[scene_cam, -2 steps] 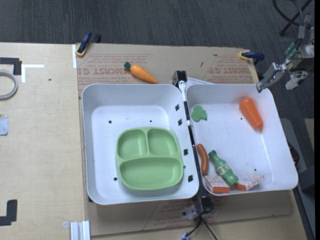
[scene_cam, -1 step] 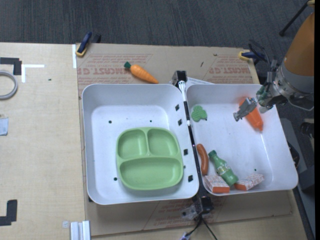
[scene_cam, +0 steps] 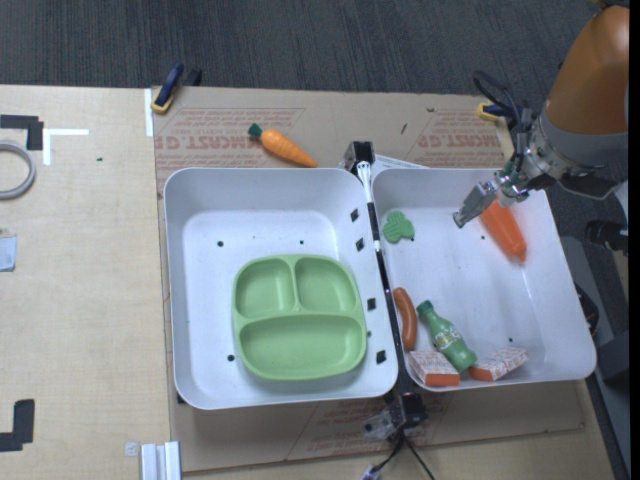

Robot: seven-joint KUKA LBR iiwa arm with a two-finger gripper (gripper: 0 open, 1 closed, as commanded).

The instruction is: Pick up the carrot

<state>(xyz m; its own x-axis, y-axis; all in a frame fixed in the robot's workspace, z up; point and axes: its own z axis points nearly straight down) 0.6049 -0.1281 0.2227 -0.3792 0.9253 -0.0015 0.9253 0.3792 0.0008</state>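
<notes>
A carrot [scene_cam: 283, 145] with a green top lies on the cardboard behind the left bin [scene_cam: 190, 268], outside both bins. My gripper [scene_cam: 484, 212] is over the back of the right bin [scene_cam: 560, 298], far to the right of that carrot. A second orange, carrot-like piece [scene_cam: 506, 231] sits slanted directly beside the gripper, its upper end touching it. I cannot make out whether that piece is gripped or resting on the bin floor.
The left bin holds a green divided plate [scene_cam: 298, 316]. In the right bin are a green leafy piece [scene_cam: 398, 227], a sausage [scene_cam: 405, 316], a green bottle [scene_cam: 447, 337] and two orange-and-white wedges [scene_cam: 432, 368] [scene_cam: 500, 362]. A blue clip [scene_cam: 168, 86] lies at the cardboard's back left.
</notes>
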